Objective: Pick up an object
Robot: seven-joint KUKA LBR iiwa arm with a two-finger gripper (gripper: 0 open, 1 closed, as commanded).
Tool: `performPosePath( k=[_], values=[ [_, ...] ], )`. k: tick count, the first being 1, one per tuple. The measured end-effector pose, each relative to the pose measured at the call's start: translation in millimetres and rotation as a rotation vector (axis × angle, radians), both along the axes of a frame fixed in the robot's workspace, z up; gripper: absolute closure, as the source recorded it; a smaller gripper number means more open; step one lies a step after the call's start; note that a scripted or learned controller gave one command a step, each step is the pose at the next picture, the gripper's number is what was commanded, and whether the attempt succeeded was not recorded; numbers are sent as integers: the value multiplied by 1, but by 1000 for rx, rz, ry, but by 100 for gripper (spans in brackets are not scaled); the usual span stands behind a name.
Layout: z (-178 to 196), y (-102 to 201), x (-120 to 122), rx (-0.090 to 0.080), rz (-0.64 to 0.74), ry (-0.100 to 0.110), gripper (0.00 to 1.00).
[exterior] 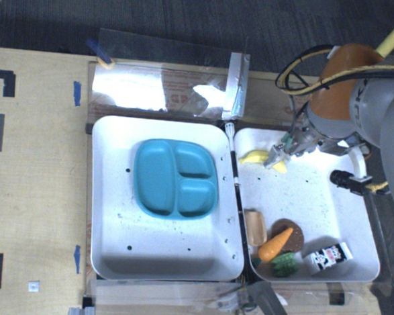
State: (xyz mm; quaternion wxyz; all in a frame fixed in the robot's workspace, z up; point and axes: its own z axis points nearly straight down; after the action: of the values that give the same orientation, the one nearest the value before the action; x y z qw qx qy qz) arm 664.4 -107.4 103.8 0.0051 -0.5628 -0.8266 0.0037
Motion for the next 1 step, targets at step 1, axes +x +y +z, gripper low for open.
performPosePath(
  k=[1],
  values=[
    [1, 0, 2, -1, -1, -6, 0]
  ],
)
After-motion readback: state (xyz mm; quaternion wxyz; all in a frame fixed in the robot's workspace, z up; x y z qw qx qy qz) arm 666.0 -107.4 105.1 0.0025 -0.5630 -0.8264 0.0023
